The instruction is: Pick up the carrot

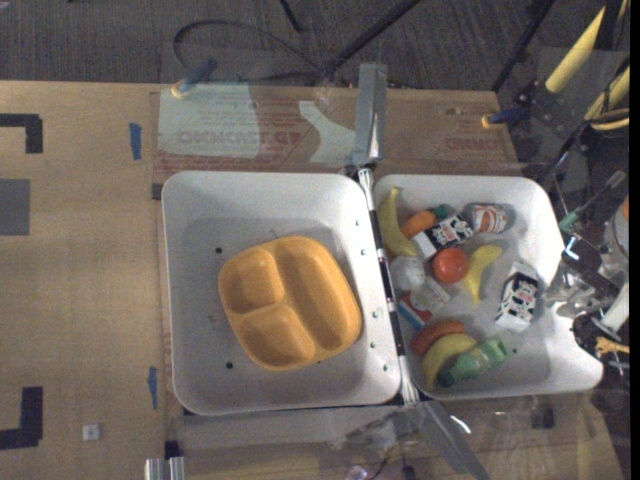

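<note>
While the orange plate (pixel 290 302) sat alone in the left bin (pixel 190 268), the right bin (pixel 530 363) was full of toy food: a green bottle (pixel 478 362) nearest, then a red ball (pixel 451 265). Farther back, the little carrot (pixel 419 222) lay beside a banana (pixel 392 226), touching a small carton (pixel 450 232), and the gripper (pixel 598 293) sat at the right edge, too blurry to tell its grip.

The carrot (pixel 419 222), small, orange and green at one end, is seen lying on its side near the far left corner of the right bin (pixel 545 200), wedged between a yellow banana (pixel 393 230) and a cow-patterned carton (pixel 449 234)
</note>
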You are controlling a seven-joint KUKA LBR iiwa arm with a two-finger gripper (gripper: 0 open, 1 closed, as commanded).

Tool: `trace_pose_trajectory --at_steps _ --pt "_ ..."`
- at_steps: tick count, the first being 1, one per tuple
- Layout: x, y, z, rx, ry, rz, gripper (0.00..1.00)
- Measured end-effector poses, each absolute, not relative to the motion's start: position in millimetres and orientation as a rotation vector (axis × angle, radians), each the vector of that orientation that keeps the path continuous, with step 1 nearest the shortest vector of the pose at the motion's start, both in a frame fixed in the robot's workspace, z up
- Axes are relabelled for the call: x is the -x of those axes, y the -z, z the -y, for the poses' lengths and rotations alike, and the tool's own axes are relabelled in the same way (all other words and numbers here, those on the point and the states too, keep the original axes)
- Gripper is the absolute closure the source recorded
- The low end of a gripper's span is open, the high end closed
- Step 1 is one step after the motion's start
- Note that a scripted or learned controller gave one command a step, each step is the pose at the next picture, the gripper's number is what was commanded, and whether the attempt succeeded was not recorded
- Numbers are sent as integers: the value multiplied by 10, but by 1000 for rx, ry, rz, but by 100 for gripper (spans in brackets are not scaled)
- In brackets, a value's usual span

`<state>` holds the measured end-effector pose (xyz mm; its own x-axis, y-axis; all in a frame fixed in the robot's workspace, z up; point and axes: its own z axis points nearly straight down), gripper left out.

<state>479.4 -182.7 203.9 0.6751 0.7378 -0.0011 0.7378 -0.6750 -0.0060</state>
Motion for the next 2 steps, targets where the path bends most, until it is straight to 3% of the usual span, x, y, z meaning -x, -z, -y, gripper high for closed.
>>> trace_pose_trajectory --at_steps 1,2 --pt "-4934 -2024 1565 3011 -4 892 100" --pt "-4817 -2253 1101 3102 -4 494 100"
